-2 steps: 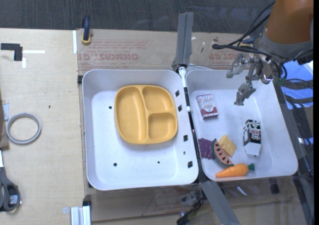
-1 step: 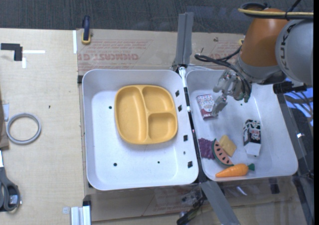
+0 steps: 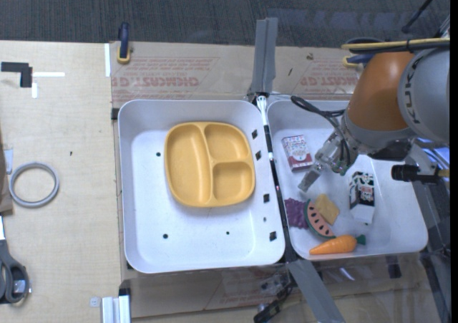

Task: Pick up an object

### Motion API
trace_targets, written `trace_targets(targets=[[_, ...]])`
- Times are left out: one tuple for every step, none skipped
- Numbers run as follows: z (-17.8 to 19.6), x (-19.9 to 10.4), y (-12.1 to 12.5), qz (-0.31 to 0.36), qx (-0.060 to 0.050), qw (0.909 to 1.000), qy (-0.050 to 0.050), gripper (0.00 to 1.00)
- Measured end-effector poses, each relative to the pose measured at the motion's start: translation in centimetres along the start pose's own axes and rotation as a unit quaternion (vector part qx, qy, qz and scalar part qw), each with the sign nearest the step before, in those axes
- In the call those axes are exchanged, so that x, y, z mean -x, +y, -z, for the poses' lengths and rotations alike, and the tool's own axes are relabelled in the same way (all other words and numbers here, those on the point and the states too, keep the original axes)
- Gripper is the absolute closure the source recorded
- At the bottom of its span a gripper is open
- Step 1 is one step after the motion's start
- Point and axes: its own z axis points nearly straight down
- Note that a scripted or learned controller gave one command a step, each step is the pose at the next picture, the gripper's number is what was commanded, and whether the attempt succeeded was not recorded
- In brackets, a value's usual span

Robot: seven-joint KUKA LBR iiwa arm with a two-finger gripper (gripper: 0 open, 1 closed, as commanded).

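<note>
left bin: yellow three-part plastic plate (image 3: 210, 163) | right bin: purple toy grapes (image 3: 295, 210), watermelon slice toy (image 3: 319, 220), orange toy carrot (image 3: 334, 245) | my gripper (image 3: 312, 176) above them, holding nothing, opening I cannot tell | advice: descend straight, centre on one toy.

I count two white bins (image 3: 136, 193), one yellow divided plate (image 3: 210, 164), one carrot (image 3: 333, 245), one watermelon slice (image 3: 317, 220), one milk carton (image 3: 363, 191), one red packet (image 3: 295, 152).
</note>
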Motion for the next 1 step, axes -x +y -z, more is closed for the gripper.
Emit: trace_targets(targets=[[-0.02, 1.33, 1.25, -0.171, 0.000, 0.9853, 0.000, 0.00]])
